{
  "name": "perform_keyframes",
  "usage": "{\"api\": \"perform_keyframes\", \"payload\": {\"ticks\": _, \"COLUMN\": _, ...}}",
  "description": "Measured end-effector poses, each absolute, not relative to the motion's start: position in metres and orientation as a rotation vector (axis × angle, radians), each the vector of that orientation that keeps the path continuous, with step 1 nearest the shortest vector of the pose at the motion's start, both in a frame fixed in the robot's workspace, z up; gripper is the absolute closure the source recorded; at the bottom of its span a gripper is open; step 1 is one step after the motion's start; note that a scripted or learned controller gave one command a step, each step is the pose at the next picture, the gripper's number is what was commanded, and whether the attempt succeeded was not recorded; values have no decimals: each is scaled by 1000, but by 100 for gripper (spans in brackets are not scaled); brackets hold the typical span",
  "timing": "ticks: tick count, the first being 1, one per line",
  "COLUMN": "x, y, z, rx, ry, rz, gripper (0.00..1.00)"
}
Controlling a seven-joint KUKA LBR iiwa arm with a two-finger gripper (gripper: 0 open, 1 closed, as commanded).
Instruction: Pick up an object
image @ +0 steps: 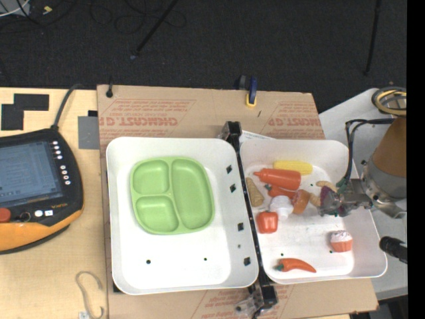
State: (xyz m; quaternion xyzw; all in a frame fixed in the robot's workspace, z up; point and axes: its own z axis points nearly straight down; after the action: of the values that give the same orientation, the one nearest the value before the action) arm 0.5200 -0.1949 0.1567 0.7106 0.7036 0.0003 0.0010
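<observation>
Reaching into the right bin point(362, 261) near its right edge, our gripper point(330, 203) crowds a purple object point(327, 194), which we fear it could nudge aside; whether its jaws are wide or narrow we cannot tell.

The left white bin point(126, 258) holds a green divided plate point(172, 195) with three compartments, lying flat in the bin's upper half. A cardboard sheet point(199, 115) with red printed lettering lies under the bin and extends beyond its far edge. A blue and yellow clamp point(251, 90) grips the cardboard's far edge, up and to the right of the bin. Left of the bin, well apart, a teach pendant point(33, 188) with a lit screen and orange underside rests on the desk point(80, 244). Black cables point(133, 18) trail across the dark floor beyond the bin.
</observation>
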Motion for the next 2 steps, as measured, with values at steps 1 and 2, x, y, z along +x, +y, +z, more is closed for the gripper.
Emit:
{"api": "perform_keyframes", "payload": {"ticks": 1, "x": 530, "y": -197, "z": 214, "rx": 2219, "ry": 2219, "rz": 3, "gripper": 100}}
{"api": "perform_keyframes", "payload": {"ticks": 2, "x": 530, "y": -199, "z": 228, "rx": 2223, "ry": 2221, "rz": 0, "gripper": 100}}
